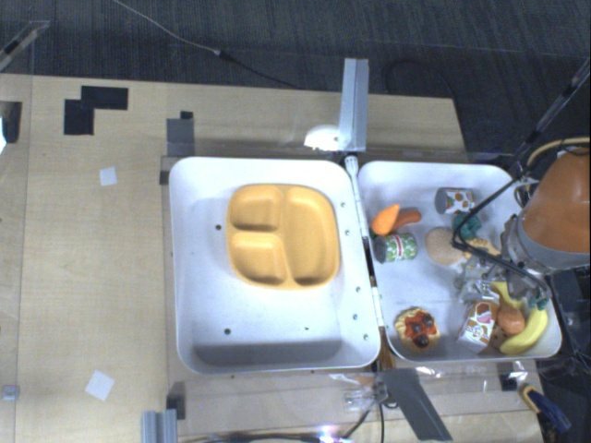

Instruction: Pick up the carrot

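While well apart, carrot [386, 219] left of claw [480, 275]

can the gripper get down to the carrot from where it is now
Probably yes. The carrot lies uncovered by the right bin's left wall, with a green can close below it. The gripper is across the bin.

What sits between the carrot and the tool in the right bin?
In the camera view, a pale tan rounded food item lies between the orange carrot and the tool, on the white bin's floor.
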Robot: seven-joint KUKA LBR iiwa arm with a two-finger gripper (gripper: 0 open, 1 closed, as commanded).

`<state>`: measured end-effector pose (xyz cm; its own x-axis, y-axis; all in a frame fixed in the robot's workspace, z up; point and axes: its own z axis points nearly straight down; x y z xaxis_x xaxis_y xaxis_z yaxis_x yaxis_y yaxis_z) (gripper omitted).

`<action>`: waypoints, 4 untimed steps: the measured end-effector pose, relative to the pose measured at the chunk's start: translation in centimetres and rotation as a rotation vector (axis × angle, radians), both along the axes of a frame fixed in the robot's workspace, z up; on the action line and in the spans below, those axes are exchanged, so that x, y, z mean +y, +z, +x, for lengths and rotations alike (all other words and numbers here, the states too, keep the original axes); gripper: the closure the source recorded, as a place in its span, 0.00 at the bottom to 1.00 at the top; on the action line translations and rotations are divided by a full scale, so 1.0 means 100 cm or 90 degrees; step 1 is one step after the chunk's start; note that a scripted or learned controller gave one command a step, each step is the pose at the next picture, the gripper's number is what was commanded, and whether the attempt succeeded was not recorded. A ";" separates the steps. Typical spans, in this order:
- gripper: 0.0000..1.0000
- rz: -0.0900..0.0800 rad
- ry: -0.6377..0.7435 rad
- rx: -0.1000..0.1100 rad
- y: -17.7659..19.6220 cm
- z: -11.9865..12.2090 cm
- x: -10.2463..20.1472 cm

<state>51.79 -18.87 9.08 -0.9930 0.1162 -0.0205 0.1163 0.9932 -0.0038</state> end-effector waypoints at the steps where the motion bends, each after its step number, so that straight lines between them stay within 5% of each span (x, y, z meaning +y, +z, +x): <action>1: 1.00 0.002 0.130 0.008 0.020 -0.029 0.046; 3: 1.00 0.005 -0.185 0.005 0.090 -0.024 0.049; 4: 1.00 0.008 -0.375 0.005 0.001 0.044 0.026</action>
<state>56.24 -16.30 9.19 -0.7615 0.6481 -0.0087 0.6481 0.7616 0.0049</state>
